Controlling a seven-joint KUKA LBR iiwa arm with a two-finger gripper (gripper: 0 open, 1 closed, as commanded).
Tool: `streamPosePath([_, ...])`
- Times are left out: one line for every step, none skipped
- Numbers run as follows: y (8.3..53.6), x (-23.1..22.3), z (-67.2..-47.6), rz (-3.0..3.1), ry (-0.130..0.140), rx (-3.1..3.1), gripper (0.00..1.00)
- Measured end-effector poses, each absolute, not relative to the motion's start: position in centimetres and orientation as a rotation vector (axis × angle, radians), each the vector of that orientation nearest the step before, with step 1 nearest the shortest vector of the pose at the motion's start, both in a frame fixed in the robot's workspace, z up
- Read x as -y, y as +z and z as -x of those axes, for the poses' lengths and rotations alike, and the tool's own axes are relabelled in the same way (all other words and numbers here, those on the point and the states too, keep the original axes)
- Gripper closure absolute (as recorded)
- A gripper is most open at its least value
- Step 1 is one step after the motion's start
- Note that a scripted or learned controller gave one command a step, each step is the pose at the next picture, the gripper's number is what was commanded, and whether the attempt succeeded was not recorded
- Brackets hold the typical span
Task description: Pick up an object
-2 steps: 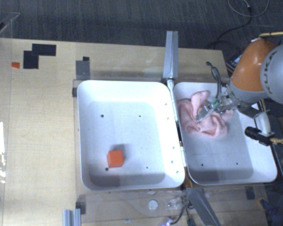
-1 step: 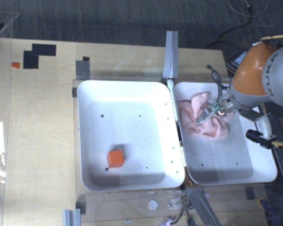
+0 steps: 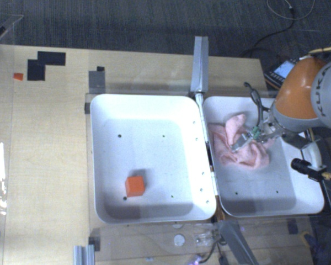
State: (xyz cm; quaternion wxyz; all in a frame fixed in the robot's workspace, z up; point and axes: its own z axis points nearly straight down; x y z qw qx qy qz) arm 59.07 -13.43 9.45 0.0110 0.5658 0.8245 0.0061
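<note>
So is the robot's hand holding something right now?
Hand: down on the pink cloth in the right bin; whether it grips it cannot be told.

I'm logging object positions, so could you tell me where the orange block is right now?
The orange block lies in the left bin, near its front-left corner, far from the pink cloth.

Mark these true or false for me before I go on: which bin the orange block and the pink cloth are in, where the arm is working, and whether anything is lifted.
1. The orange block lies in the left bin. True.
2. The pink cloth lies in the left bin. False: it is in the right bin.
3. The gripper is over the pink cloth. True.
4. The orange block hangs in the air. False: it rests on the bin floor.
5. The arm is reaching into the left bin. False: it is at the right bin.
</note>
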Motion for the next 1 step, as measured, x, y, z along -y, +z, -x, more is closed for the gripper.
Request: streamPosePath([9.42,13.32,-59.38,-1.746,0.015,-2.588,0.00])
